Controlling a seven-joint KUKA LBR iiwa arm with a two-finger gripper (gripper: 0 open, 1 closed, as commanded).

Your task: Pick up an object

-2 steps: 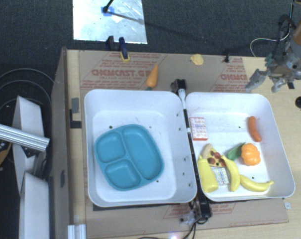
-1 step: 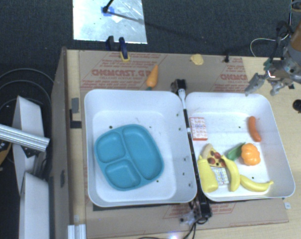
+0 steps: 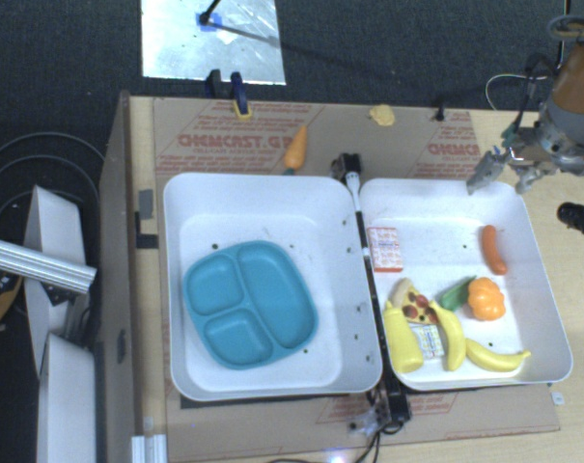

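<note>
In the left bin [image 3: 190,249] a blue divided plate [image 3: 250,302] lies flat, a little toward that bin's near edge. On the bench [image 3: 263,133] beyond the bins, an orange carrot-shaped piece [image 3: 295,149] rests near the left bin's far right corner.

The right bin [image 3: 542,307] carries the things I could pick. A small white and red packet [image 3: 385,248] lies against its left wall. Toward the near left corner a pizza slice toy [image 3: 416,307] sits just above a yellow bottle [image 3: 405,340], with two bananas [image 3: 475,348] curving beside it along the near edge. An orange pepper [image 3: 486,298] with a green piece [image 3: 455,293] touching it sits mid-bin, and a sausage [image 3: 492,249] lies apart from them toward the right wall.

My arm [image 3: 573,85] comes in from the right, over the far right corner of the right bin. My gripper [image 3: 504,177] hangs above that corner's rim, its two fingers spread apart, with nothing between them.
</note>
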